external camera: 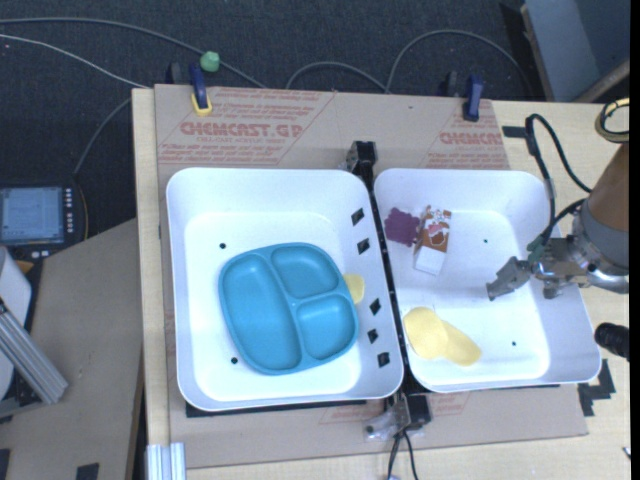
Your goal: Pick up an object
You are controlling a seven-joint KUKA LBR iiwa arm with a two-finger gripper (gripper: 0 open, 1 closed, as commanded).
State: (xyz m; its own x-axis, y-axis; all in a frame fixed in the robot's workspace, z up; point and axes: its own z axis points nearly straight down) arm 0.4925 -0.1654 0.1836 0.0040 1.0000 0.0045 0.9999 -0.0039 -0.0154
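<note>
Right bin (520, 193) holds three items: one pale yellow, soft-looking rounded object (438, 336) near the front left corner, one purple piece (401, 225), and one small red-and-white carton (433, 238) touching it. The carton's print is too small to read. The jaws (503, 284) hover over the bin's bare floor, apparently parted, gripping nothing. Left bin (190, 268) holds one blue divided tray (288, 306), partly hiding a yellow item (354, 288).

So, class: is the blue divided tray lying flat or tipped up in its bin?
Flat. The blue divided tray rests on the left bin's floor, all three compartments facing up.
</note>
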